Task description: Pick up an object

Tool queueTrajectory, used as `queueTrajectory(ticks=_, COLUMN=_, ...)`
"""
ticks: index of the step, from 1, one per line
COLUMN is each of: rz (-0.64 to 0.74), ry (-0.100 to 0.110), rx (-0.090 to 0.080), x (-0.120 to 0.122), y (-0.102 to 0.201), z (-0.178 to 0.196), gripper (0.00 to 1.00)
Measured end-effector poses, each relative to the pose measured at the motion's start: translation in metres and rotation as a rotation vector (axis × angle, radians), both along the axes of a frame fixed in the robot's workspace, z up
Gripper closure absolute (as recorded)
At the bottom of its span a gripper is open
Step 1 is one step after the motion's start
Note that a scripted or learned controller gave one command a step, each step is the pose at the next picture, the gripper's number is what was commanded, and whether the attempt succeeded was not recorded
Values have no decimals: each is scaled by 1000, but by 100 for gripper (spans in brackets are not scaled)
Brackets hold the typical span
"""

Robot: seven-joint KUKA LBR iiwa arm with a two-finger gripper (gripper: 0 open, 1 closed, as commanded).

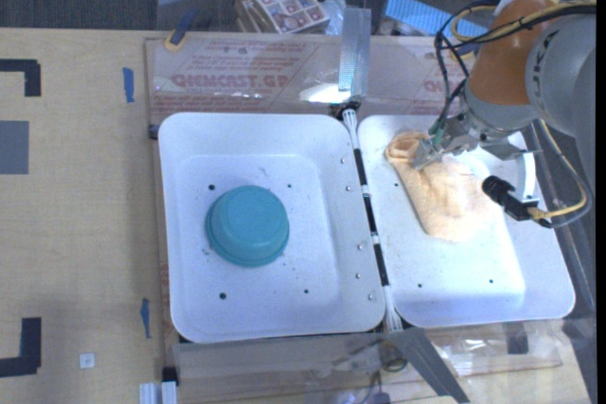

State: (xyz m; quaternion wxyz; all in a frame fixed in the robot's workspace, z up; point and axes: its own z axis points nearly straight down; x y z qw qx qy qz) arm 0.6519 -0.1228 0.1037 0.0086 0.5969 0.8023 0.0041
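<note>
The gripper (437,147) sat low at the far end of the yellow cloth (443,194) in the right bin (492,284) — couldn't tell how its fingers stood. Floppy fabric could've easily slipped out — my guess.

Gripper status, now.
Gripper: down on the upper end of the yellow cloth in the right bin; open or shut cannot be told.

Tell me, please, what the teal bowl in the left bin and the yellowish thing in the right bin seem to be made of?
The bowl looks like hard plastic: even teal, smooth, matte, with a crisp round rim. The yellowish thing looks like soft cloth or sponge: pale, limp, irregular and bunched under the gripper. Which of the two is unclear.
</note>
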Motion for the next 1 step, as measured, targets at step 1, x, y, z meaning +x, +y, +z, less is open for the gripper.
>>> queueTrajectory(ticks=1, rz=239, ry=13, rx=-1, x=16, y=56, z=82, gripper=100)
